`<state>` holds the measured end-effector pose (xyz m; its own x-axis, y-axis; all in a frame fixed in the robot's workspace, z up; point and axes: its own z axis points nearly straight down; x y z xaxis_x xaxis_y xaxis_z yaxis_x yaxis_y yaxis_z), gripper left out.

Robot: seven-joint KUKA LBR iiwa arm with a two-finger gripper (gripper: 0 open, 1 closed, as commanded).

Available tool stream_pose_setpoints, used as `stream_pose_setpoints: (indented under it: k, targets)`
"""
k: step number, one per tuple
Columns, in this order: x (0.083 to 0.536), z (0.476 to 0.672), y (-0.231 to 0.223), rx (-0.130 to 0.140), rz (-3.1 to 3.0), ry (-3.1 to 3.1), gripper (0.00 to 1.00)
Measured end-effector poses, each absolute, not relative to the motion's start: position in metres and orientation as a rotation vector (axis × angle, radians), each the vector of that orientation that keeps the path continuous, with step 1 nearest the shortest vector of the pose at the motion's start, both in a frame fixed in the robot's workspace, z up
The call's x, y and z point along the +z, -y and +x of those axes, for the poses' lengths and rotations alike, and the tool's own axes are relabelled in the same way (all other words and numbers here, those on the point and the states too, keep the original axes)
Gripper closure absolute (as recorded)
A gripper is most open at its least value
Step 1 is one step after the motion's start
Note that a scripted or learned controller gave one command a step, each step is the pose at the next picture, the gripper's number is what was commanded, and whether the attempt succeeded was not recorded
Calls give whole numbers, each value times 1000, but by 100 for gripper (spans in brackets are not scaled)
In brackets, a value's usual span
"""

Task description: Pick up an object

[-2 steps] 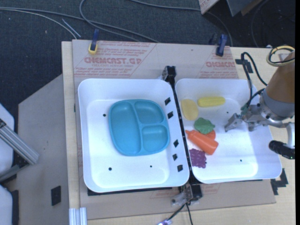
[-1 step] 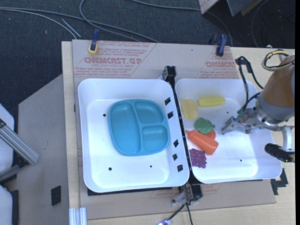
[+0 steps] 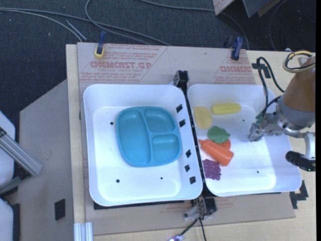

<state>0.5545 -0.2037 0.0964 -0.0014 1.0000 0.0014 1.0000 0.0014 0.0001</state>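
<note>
One arm point(image 3: 300, 92) reaches into the right bin point(image 3: 251, 185); whether its jaws are apart, I cannot tell.

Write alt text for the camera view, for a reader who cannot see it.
A grey robot arm reaches from the right, its gripper low inside the right white bin, apart from the toy foods at that bin's left: yellow corn, a pale yellow piece, green broccoli, an orange carrot, purple grapes. The left white bin holds a blue divided plate.
</note>
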Motion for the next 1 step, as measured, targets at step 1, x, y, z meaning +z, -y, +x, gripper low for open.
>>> stream_pose_setpoints:
  k: [1]
  targets:
    - [144, 547, 206, -2, -2224, 2223, 100]
